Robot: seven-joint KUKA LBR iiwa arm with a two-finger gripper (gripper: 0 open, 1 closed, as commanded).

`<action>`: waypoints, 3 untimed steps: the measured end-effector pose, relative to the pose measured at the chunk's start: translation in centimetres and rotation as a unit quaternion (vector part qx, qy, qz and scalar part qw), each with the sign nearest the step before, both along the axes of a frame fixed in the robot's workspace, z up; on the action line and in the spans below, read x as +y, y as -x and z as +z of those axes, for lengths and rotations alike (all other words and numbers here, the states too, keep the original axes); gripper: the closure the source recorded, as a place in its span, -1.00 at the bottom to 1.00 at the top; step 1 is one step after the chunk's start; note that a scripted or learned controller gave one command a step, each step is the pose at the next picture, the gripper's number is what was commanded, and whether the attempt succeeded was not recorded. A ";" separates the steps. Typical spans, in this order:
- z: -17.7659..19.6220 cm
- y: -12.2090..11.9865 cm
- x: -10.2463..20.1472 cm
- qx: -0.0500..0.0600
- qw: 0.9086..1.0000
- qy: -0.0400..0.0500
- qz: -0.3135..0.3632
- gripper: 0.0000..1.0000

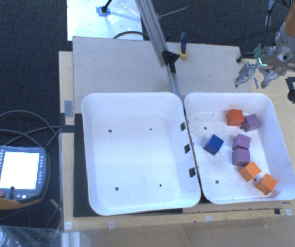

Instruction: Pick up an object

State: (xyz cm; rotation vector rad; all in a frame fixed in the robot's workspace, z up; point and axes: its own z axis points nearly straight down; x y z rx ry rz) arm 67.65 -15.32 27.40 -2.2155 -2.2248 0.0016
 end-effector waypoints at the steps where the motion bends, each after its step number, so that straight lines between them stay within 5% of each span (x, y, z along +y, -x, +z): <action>1: 0.3 -0.1 0.0 -0.002 1.000 0.001 0.001 -1.00; 3: -10.4 0.6 0.7 0.000 1.000 0.000 0.000 -1.00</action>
